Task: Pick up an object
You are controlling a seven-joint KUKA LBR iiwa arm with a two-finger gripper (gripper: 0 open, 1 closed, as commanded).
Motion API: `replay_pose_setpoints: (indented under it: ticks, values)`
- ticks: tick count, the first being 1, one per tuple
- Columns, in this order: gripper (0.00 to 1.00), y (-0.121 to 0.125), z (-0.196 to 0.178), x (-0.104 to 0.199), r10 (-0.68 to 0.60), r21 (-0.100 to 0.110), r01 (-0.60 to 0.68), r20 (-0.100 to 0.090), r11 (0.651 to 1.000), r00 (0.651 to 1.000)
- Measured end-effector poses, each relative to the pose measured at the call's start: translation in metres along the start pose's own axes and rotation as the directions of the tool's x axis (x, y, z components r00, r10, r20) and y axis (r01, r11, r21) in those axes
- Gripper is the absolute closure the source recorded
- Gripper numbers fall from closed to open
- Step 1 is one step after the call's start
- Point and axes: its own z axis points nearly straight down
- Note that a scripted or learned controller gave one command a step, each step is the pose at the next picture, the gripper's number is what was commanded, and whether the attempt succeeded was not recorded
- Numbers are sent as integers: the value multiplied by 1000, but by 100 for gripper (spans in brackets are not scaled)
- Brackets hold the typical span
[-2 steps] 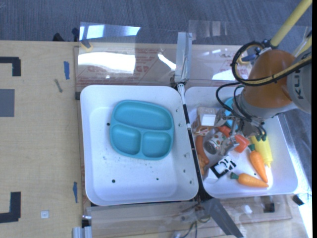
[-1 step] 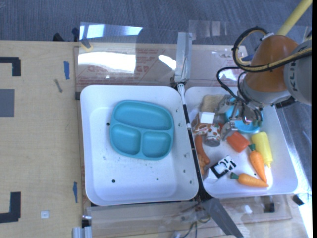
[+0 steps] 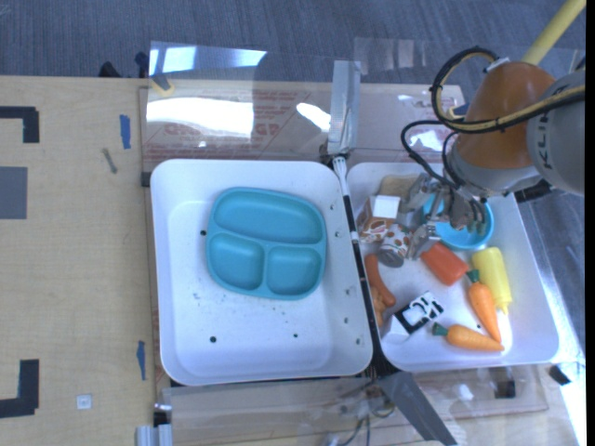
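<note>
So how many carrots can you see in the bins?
2, both in the right bin. One carrot stands near the right wall, below the yellow toy. The other carrot lies along the front edge. More might be hidden under the arm.

The left white bin (image 3: 177, 277) serves as the landmark. A teal divided plate (image 3: 265, 242) with three compartments lies inside it, toward the far half, and dark specks dot the bin floor nearer the camera. Behind the bin a clear plastic panel (image 3: 223, 110) stands, catching glare. To the left of the bin spreads the pale wooden table (image 3: 70, 249), bearing black corner marks (image 3: 23, 124), strips of blue tape (image 3: 125, 130) and a grey square (image 3: 13, 193). On the bin's right edge a metal divider (image 3: 343, 110) runs away from the camera. Beyond everything lies dark grey carpet (image 3: 279, 7)
</note>
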Motion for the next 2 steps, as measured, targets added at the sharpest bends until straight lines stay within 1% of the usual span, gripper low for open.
replay_pose_setpoints:
  ticks: [1,2]
  values:
    - [0,-15,-2,80,149,-1,-149,-3,989,989]
    - [0,21,0,6,282,-1,-282,-2,959,959]
